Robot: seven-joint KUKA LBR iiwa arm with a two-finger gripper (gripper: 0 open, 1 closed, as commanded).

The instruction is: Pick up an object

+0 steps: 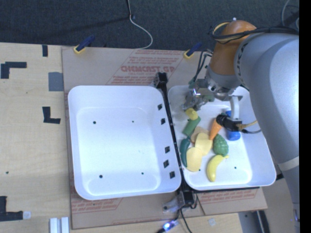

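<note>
My gripper (195,100) hangs over the far left corner of the right bin (245,177), just above a small yellow piece (192,114). It is too small and dark to read. Nothing shows in its grasp. Below it lie a green pickle-shaped toy (190,126), an orange carrot (215,128), a blue piece (233,136), a dark green lumpy toy (220,145), a pale yellow piece (195,157), a teal piece (184,149) and a yellow banana (214,167).
The left bin (116,140) stands beside the right one, with a black divider rail (167,125) between them. The grey arm (272,81) covers the right bin's far right side. Cables (243,125) hang near the wrist.
</note>
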